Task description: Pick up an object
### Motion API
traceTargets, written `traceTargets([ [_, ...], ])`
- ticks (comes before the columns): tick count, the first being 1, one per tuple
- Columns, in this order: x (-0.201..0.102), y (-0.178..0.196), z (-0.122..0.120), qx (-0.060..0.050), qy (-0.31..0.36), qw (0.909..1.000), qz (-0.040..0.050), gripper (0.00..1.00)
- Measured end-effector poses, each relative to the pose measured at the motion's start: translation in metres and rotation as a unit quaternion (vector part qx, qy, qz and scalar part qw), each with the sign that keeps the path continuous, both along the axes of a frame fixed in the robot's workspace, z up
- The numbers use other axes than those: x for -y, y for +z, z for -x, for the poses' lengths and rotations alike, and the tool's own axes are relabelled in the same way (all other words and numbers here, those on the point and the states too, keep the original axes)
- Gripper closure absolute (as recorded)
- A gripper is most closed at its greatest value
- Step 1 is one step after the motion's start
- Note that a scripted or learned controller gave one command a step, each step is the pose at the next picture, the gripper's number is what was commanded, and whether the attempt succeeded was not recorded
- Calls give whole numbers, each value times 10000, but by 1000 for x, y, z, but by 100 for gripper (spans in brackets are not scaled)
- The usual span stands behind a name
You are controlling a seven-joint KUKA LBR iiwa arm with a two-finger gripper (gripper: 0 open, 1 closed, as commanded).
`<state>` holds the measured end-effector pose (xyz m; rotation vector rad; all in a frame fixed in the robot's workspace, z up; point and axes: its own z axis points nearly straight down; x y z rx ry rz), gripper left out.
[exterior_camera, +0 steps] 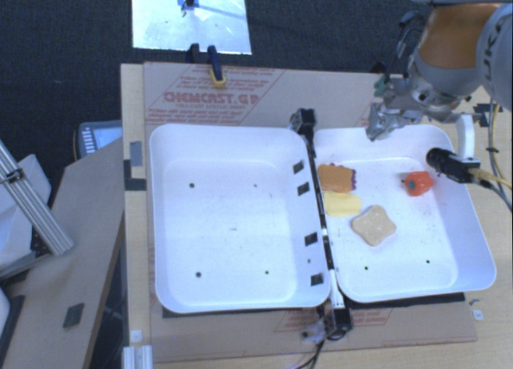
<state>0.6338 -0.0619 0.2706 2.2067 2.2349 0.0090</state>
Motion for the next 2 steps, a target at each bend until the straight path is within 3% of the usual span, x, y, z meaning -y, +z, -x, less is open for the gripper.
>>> traceTargets([
  [1, -1, 8, 74, -28, -61, 10000, 12, 100],
  [2, -103, -10, 45, -16, 6, 10000, -4, 100],
])
